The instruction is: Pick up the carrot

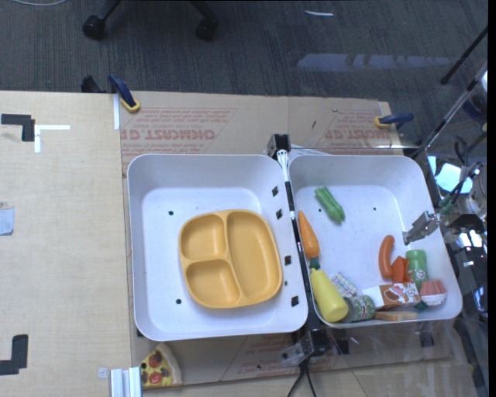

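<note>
- Here the worktop (62, 256) is showing as pale wood-grain board, with brown cardboard (201, 128) lying under the two bins and blue clamps (124, 93) gripping its far edge.
- Beyond the worktop, dark grey carpet (256, 46) is stretching away, and the wheeled base of a chair (147, 19) is standing on it.
- The left bin (147, 194) is holding a yellow divided plate (230, 257), with bare white floor lying all round it.
- The right bin (364, 174) is touching the left one along a shared rim.
- The carrot (308, 234) is lying in the right bin, just beside that shared rim, with a yellow bottle (327, 296) just below it and a green pepper (330, 204) near it.
- The bin's middle and far part are lying open; the near right corner is crowding with a red sausage (385, 256), a green can (416, 264) and small packets (401, 295).
- The pincer (423, 226) is hanging at the right bin's right wall, well apart from the carrot; whether it is spread or pressed together, I cannot tell.
</note>
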